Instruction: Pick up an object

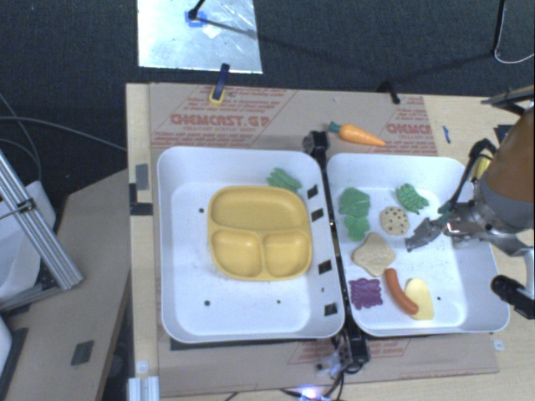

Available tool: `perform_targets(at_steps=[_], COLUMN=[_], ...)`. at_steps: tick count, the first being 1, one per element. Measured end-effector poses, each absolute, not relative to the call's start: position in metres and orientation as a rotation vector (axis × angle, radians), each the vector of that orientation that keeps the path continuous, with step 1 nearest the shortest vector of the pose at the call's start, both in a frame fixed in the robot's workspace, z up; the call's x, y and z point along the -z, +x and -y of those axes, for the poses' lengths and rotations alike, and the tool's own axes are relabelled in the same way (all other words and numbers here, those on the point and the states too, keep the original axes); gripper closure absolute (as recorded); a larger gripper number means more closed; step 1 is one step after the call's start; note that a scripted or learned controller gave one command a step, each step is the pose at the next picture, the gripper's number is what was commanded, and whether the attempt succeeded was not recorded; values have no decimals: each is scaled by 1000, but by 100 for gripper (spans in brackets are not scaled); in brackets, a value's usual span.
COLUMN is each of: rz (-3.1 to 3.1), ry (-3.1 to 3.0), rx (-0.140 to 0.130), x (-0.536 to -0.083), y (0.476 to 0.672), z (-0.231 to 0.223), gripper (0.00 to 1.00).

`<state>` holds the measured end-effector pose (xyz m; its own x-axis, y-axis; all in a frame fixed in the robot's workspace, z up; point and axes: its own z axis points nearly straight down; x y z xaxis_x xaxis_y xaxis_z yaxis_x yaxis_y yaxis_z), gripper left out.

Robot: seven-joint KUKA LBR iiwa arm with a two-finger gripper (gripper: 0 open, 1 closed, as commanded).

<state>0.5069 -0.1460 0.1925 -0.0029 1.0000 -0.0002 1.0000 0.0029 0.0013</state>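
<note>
Right bin [443, 170]: round speckled cookie [394, 220], bread slice [374, 255], red sausage [400, 291], leafy greens [355, 211]. Pincer [420, 236] low just right of cookie, holding nothing; finger gap unclear. Left bin [188, 249]: yellow divided plate [259, 230].

two white bins [175, 224]. one yellow divided tray [259, 230]. four green leafy pieces [354, 201]. one carrot [358, 134], one cookie [394, 220], one bread slice [374, 255], one purple piece [365, 292], one sausage [399, 291], one yellow wedge [420, 297].
</note>
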Motion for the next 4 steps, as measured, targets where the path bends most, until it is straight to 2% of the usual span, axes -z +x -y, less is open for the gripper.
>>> perform_targets(at_steps=[1,2,3,4], rz=[-2220,-2219,-2219,-2238], ry=[2227,2223,2218,2209], rx=[6,0,-3,-6], x=[-129,-83,-95,-84], y=[484,486,488,507], z=[178,208,207,109], gripper=[0,0,100,100])
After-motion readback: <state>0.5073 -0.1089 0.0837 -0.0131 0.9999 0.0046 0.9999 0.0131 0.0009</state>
